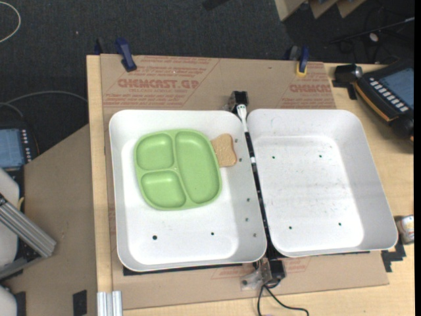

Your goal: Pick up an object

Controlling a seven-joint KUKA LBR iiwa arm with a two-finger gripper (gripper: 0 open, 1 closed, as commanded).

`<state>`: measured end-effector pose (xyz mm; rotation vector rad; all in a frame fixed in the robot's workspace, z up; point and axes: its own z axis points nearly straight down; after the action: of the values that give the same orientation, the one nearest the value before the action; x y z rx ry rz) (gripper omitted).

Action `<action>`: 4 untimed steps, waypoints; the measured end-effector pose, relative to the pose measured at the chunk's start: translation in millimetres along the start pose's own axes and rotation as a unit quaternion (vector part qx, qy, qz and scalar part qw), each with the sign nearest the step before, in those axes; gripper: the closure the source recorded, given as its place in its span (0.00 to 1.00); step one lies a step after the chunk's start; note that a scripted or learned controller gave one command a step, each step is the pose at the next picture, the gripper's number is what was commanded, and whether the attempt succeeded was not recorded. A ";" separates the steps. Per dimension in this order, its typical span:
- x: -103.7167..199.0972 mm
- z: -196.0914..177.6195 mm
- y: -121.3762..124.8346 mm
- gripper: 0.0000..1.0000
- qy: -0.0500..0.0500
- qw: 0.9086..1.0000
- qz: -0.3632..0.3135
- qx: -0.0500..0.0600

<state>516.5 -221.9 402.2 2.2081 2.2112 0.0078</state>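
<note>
Green plastic is the brightest thing in the camera view: a divided plate (pixel 176 170) with three compartments, two smaller ones on its left side and one long one on its right. It lies flat in the upper half of the left bin (pixel 135 245), a shallow white tray with rounded corners. A tan, roughly rectangular piece (pixel 225 150) with a rough, biscuit-like surface lies against the plate's upper right edge. It is touching or slightly tucked under that edge, and it is near the bin's right wall. What it is made of cannot be told. These two are the things available for picking, and both rest on the floor of the left bin.

The right bin (pixel 309 176) sits just beside the left one, their inner rims meeting along a dark seam. Its white floor carries faint dark specks and smudges.

Both bins stand on the counter (pixel 164 78), a brown board printed with reddish lettering. A blue clamp (pixel 125 53) grips the board's far edge at the left, and a second clamp (pixel 302 59) grips it further right. A small black fitting (pixel 239 101) sits at the far end of the seam between the bins. A dark cable (pixel 273 291) trails off the near edge.

Whether the claw is wide, narrow or holding anything cannot be told.
</note>
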 end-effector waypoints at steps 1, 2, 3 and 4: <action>32.7 67.5 -40.1 1.00 0.006 1.000 0.001 0.011; -5.2 -60.8 -35.8 1.00 -0.001 1.000 0.002 -0.001; 33.8 45.7 -38.2 1.00 0.006 1.000 -0.001 0.012; 36.8 -102.9 -17.6 1.00 0.000 1.000 -0.001 -0.002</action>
<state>497.2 -184.3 504.5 2.2047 2.2109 0.0138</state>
